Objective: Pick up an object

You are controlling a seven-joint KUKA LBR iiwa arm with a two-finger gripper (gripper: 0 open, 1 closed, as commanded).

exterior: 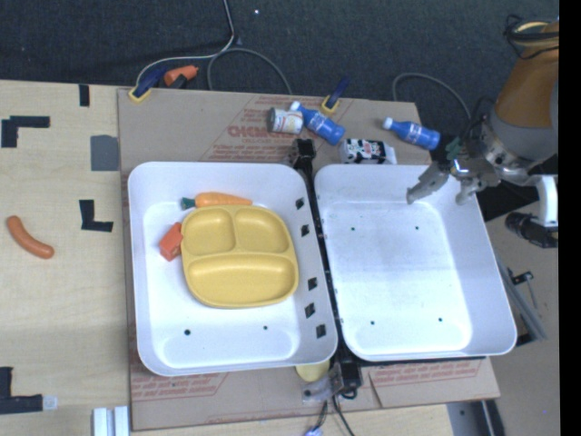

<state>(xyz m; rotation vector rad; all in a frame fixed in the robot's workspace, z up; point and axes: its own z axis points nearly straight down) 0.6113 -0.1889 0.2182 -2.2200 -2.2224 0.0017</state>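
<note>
While the gripper [445, 185] hangs over the far right corner of the right bin [410, 334], its two fingers stand spread apart with nothing between them, one grey finger [425, 187] slanting toward the bin's far edge and the other nearer the bin's right edge. The arm [526, 98] comes in from the right, its orange band sitting above the grey wrist. Everything that could be picked up lies in the left bin [218, 352], well apart from the gripper and across the divide where the two bins meet. There a yellow divided plate [241, 254] rests near the middle of the left bin, a little toward its far edge. An orange carrot [222, 200] with a green top lies along the plate's far side, touching or just beside it, and a small orange-red piece [172, 241] lies against the plate's left side. On the brown board [227, 130] beyond the bins' far edges sit a small white bottle [287, 119], a blue bottle [324, 126] just beside it, another blue bottle [412, 133] nearer the gripper, and a black-and-white packet [368, 152] between them. Out on the wooden bench [54, 316], near its left edge, lies an orange sausage-shaped toy [30, 237].
</note>
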